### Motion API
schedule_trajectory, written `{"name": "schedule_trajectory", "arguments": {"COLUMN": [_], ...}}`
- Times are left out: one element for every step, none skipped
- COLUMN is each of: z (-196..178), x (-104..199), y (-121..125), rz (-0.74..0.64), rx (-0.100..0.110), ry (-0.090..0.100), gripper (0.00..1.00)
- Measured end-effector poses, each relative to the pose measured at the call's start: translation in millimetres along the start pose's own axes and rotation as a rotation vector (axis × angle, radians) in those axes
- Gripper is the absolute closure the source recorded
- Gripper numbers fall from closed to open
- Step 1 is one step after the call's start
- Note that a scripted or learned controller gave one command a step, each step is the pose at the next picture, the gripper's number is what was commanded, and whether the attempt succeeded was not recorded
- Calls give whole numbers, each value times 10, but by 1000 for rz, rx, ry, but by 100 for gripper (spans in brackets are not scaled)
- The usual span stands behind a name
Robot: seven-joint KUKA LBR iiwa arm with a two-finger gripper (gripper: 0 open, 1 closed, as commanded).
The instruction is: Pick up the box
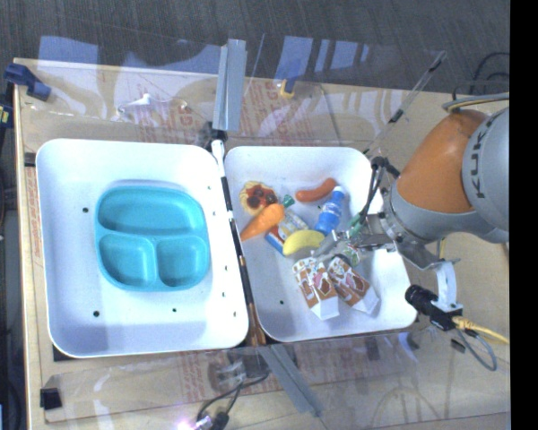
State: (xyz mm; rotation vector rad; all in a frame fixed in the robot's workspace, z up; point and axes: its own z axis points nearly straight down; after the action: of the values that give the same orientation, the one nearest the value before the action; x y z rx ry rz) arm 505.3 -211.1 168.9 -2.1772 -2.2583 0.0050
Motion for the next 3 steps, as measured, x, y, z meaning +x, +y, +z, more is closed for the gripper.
{"name": "schedule_trajectory", "arguments": {"z": [311, 673, 763], "x": [-12, -62, -21], "y": [544, 1561, 1077], "rz": [-33, -192, -185], "rx": [-4, -17, -3], "ry": [-1, -8, -2], "gripper": [0, 0, 0]}}
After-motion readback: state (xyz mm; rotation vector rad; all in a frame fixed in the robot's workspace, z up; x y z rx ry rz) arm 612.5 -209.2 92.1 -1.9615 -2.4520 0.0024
